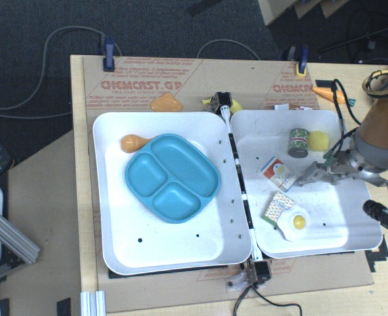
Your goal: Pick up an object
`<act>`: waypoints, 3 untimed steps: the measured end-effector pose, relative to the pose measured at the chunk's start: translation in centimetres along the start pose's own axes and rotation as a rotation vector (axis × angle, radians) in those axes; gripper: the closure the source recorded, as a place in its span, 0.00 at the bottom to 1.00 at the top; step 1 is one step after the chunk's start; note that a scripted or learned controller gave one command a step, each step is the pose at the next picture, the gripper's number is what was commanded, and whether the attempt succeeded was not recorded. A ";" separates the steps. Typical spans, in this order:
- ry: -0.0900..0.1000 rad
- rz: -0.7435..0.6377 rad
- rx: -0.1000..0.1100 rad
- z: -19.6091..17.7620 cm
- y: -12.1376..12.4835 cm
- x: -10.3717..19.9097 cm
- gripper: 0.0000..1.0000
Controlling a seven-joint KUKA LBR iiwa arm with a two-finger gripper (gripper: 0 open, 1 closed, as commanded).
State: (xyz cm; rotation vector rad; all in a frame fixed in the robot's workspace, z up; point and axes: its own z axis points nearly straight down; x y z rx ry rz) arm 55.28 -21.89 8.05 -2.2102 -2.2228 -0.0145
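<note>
Arm [378,133] comes in over the right bin's [339,242] right edge, orange band above the wrist visible. Gripper [307,174] sits low over the middle of the right bin, fingers pointing toward the bin's left side. Can't tell jaw state: the fingertips read as one thin grey shape, and nothing is visibly between them.

Right bin contents:
- green can [298,141] near the far edge, on its side or tilted, can't tell which
- yellow ball [319,140] just beside the can, on its right, touching or nearly so
- small red-and-white packet [277,170] mid-bin, just left of the gripper tips, apart from them
- patterned flat packet [279,207] toward the near edge
- toy fried egg [294,223] just beside that packet, at the near edge

Left bin [115,196]:
- blue divided tray [172,176] in the centre, three compartments, sitting at an angle to the bin walls
- orange drumstick-shaped toy [133,141] at the tray's far-left corner, touching or just beside its rim

On the bench outside the bins: an orange lump [166,102] beyond the left bin's far edge, and blue clamps [108,53] on the far bench edge.
</note>
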 end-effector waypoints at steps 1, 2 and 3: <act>-0.012 -0.005 -0.008 -0.4 10.6 6.4 0.00; -0.014 0.003 -0.002 -1.5 10.1 5.9 1.00; -0.008 0.000 0.005 -0.2 8.7 12.8 1.00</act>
